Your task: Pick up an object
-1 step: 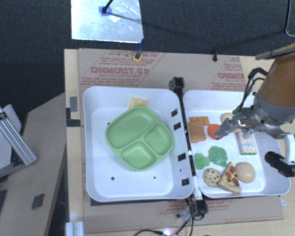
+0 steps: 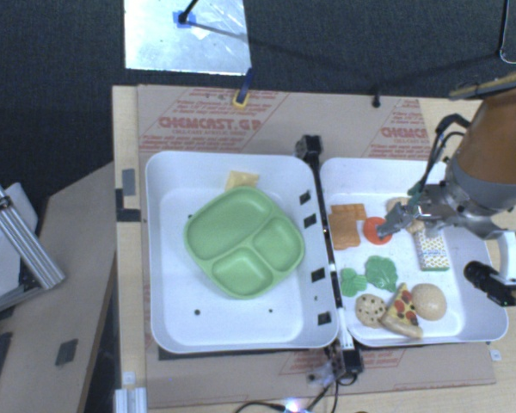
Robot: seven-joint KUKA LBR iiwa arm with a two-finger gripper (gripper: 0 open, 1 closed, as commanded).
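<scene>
Pincer [image 2: 402, 219] over the right bin [image 2: 482, 321]
Its finger spread cannot be told; it hangs just beside a red tomato slice [image 2: 377, 231], near the toast [image 2: 346, 224] and broccoli [image 2: 381, 272]

The setting is a robotics laboratory test cell, not a kitchen. A grey and orange industrial arm [image 2: 490, 157] reaches over a bench [image 2: 198, 114] lined with printed brown protective sheeting. Two shallow white bins [image 2: 168, 231] sit side by side, joined by black clips [image 2: 310, 222]. The bins contain a green divided plate [image 2: 243, 242] and toy food items [image 2: 387, 295]. Cables [image 2: 327, 385] run at the bench front. Aluminium framing [image 2: 17, 239] stands at the left. A reflective square panel [image 2: 187, 24] lies on dark carpet [image 2: 52, 76].
</scene>
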